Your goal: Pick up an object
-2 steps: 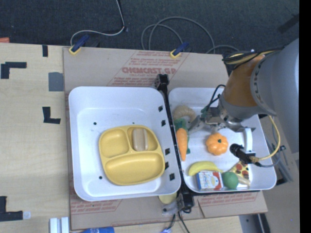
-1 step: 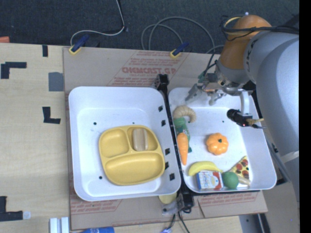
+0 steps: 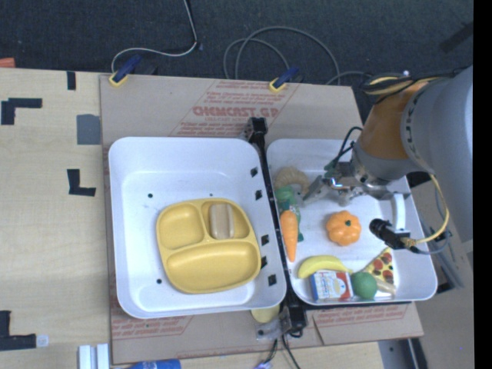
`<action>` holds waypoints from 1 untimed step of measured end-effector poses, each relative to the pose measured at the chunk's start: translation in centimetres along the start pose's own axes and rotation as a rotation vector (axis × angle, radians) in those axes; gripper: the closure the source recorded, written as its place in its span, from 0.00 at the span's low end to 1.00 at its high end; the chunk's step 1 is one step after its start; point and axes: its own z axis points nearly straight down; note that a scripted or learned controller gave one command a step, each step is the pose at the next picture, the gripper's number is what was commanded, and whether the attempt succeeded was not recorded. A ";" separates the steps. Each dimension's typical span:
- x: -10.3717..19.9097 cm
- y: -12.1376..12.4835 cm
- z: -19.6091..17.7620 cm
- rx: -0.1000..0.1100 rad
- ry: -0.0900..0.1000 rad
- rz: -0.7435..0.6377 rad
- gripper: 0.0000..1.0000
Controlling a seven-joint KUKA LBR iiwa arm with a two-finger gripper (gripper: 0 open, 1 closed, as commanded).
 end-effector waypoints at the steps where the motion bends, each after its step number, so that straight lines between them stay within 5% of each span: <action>1: -0.7 -6.4 -0.3 -0.005 -0.002 -0.001 0.00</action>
